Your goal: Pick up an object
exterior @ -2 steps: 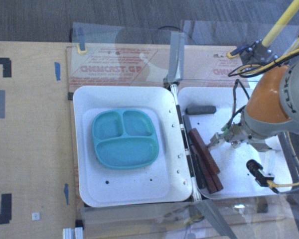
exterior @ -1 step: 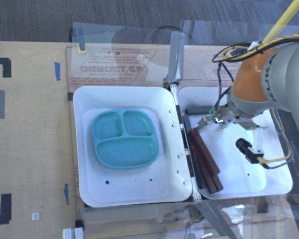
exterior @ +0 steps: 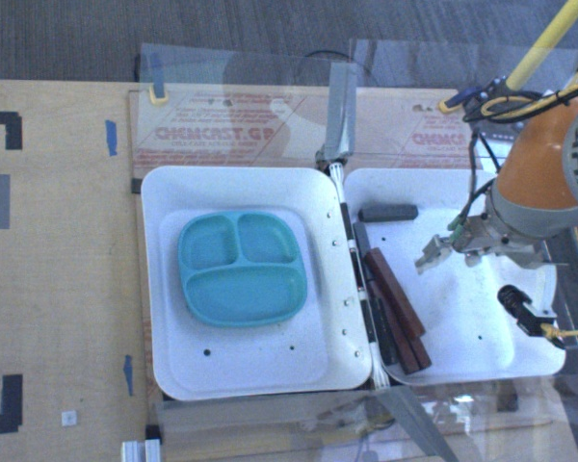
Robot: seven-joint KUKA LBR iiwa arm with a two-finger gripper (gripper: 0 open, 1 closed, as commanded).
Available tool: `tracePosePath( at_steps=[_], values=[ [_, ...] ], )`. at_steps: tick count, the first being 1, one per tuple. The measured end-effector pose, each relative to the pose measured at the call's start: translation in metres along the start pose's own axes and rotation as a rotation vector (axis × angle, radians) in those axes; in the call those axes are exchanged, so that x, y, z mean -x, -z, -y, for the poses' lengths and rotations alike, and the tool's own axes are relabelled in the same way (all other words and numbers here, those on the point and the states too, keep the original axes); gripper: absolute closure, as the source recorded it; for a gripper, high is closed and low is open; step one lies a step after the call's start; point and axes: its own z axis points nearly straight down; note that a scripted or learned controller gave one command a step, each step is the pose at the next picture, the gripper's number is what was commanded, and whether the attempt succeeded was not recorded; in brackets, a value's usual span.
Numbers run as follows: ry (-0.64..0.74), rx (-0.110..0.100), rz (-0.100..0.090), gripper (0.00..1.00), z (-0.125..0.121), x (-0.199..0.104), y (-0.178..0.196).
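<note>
The candidate objects lie in the right bin [exterior: 482, 340]. A long dark brown bar [exterior: 397, 308] rests at a slant against the bin's left wall, with a second dark strip [exterior: 375, 320] alongside it, touching or nearly so. A short dark grey cylinder-like piece [exterior: 386, 213] lies crosswise near the bin's upper left corner. All three sit close to the wall, which leaves little room for a finger on that side.

The gripper [exterior: 441, 254] hangs over the bare middle of the right bin, near but apart from the bar, with nothing between its fingers. Whether the claw is wide or narrow cannot be told at this angle.

The left bin [exterior: 164, 200] holds a teal divided plate [exterior: 241, 268], lying flat at its centre, well apart from the gripper. The arm's orange band [exterior: 541, 166] sits above the wrist.
</note>
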Motion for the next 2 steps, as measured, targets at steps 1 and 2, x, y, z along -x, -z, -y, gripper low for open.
tracePosePath(
  at_steps=[1, 2],
  values=[
    [-0.031, 0.002, 0.001, 0.00, 0.031, -0.027, -0.022],
    [-0.241, 0.002, 0.002, 0.00, 0.041, 0.049, 0.045]
  ],
)
